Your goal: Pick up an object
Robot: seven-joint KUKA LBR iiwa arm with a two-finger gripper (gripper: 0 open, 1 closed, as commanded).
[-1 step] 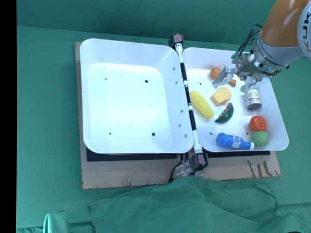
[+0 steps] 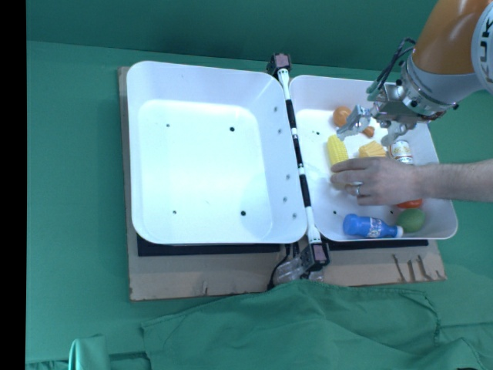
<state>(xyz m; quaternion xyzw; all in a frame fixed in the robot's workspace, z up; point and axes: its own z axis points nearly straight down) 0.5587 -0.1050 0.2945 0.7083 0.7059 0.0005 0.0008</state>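
A grey robot arm with an orange band reaches in from the right over a green worktop [image 2: 77, 168] that carries two shallow white bins side by side. The robot's hand [image 2: 375, 127] hangs over the upper part of the right bin [image 2: 308, 91], its two fingers spread apart with nothing between them. The toys all lie in this bin: an orange fruit [image 2: 341, 116] just left of the hand, an ear of corn [image 2: 337, 150] below and left of it with its long axis running roughly up and down the picture, a yellow block [image 2: 371, 149] and a small can [image 2: 401, 152] directly below, and a blue bottle [image 2: 370, 226] and a green ball [image 2: 412, 220] near the bottom rim. A person's hand [image 2: 377, 181] rests flat across the middle of the bin, touching the corn's lower end, between the robot's hand and the bottle. The orange fruit appears the nearest unobstructed pick. The left bin [image 2: 139, 206] sits well apart.
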